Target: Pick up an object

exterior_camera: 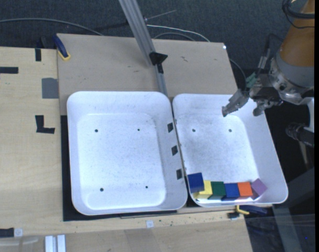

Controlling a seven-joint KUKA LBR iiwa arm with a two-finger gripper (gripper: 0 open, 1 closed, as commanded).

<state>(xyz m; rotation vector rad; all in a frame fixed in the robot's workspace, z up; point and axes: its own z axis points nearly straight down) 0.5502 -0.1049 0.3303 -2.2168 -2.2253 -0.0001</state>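
Several small coloured blocks lie in a row along the near edge of the right bin (264, 140): a blue block (195, 181), a yellow block (205, 190), a green block (217, 188), a second blue block (232, 190), an orange block (245, 189) and a purple block (258, 186). My gripper (244, 107) hangs over the far right corner of that bin, well away from the blocks. Its two fingers are spread apart with nothing between them.
The left bin (75, 140) sits beside the right one on the wooden bench. A slanted metal pole (141, 28) rises behind the bins. A blue and yellow clamp (61, 47) lies at the back left, another (248, 210) by the near edge.
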